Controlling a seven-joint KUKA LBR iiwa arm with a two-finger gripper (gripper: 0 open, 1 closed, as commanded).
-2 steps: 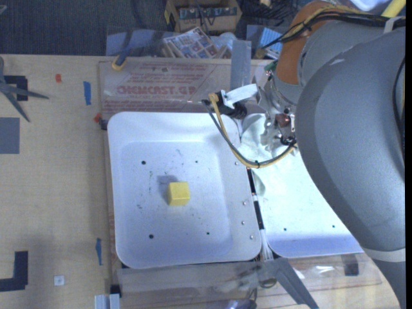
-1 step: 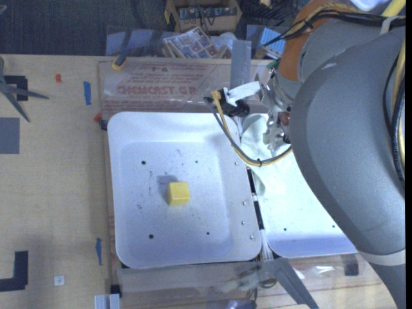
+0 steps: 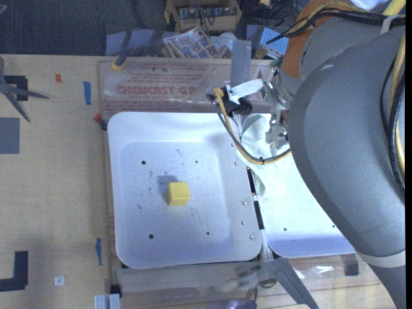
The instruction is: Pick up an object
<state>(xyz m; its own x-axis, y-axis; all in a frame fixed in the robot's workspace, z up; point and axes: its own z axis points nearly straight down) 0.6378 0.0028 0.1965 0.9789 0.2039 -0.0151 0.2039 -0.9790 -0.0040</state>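
A small yellow cube (image 3: 179, 194) lies on the floor of the left white bin (image 3: 129, 140), a little left of its middle. The grey arm (image 3: 347, 121) fills the right side and hangs over the right bin (image 3: 302, 230). Its gripper (image 3: 278, 135) sits at the far end of the right bin, near the wall between the two bins, well to the right of the cube and beyond it. A yellow-and-black cable (image 3: 235, 134) loops beside it. The arm's bulk hides most of the gripper, and nothing shows in its hold.
Small dark specks dot the left bin's floor. Behind the bins lie a clear plastic sheet with red lettering (image 3: 161, 85) and a cluttered cardboard box (image 3: 199, 8). The wooden bench top (image 3: 51, 172) stretches to the left, with bits of blue tape and black marks on it.
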